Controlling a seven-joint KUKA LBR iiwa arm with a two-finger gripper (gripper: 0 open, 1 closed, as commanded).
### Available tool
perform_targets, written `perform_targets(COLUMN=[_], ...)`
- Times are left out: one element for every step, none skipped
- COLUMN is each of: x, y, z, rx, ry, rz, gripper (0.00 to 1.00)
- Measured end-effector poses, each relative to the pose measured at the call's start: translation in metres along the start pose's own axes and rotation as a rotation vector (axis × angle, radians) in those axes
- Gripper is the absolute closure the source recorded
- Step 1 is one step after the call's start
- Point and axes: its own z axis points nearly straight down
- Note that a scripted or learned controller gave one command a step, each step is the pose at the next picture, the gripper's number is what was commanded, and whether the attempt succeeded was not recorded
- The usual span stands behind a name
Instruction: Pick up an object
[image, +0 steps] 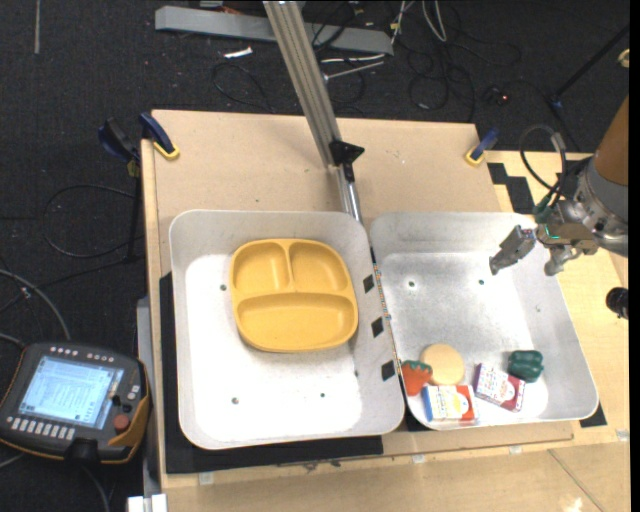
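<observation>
The right bin (470, 300) has a bare floor across its upper and middle area. Its lower edge is crowded: a tomato-like piece (416, 377), a tan round (443, 363), two small cartons (449, 403) (499, 386) and a green piece (526, 365) lie close together, several touching. In the left bin (200, 400), a yellow divided plate (294, 295) takes the upper centre; the lower floor is bare. A slanted metal pole (312, 85) crosses above the bins' shared edge.
</observation>
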Motion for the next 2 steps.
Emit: perform_targets(x=[0.000,-0.004], y=[0.000,-0.003], z=[0.000,0.044], rx=[0.000,0.004], ry=[0.000,0.000], rz=[0.001,0.003], gripper=[0.00,0.00])
